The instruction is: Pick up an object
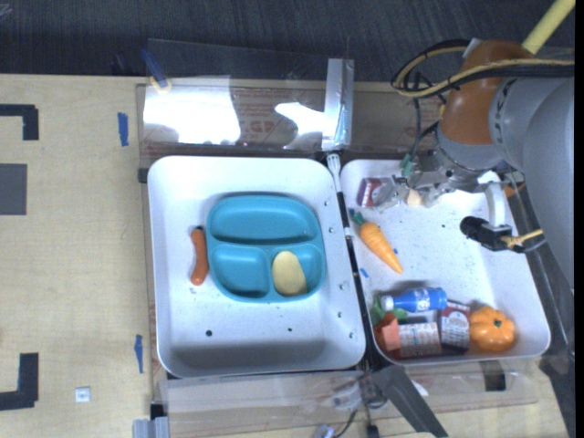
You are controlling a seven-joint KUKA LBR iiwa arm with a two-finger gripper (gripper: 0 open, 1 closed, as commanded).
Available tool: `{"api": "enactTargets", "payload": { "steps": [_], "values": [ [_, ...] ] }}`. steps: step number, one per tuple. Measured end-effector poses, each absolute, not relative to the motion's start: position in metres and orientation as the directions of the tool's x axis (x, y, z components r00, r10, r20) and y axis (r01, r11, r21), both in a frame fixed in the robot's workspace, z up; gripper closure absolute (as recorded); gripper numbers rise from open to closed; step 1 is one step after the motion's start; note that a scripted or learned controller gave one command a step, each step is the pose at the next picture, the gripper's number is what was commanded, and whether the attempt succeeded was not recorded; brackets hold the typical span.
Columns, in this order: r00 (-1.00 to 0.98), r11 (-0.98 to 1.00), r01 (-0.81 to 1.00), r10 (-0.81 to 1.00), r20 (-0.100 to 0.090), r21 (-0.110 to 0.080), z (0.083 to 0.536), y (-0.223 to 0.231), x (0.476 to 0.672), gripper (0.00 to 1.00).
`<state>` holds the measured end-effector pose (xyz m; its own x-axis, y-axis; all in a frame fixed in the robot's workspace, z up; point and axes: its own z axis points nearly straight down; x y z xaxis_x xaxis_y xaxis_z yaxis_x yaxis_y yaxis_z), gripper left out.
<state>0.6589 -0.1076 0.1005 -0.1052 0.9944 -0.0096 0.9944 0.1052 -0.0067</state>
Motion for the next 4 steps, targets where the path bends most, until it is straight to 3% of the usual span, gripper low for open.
{"api": "enactTargets", "payload": {
  "steps": [1, 2, 3, 4],
  "values": [
    [0.021, -0.021, 1.0, 1.0, -0.001, 0.004, 0.087, -0.102, 0.605, 0.0],
    [-0.06, 0.06, 0.998, 0.998, 0.0, 0.003, 0.088, -0.099, 0.505, 0.0],
    [-0.059, 0.059, 0.998, 0.998, -0.003, 0.013, 0.099, -0.1, 0.508, 1.0],
    [0.09, -0.09, 0.996, 0.996, -0.001, 0.001, 0.119, -0.124, 0.521, 1.0]
  ]
}}
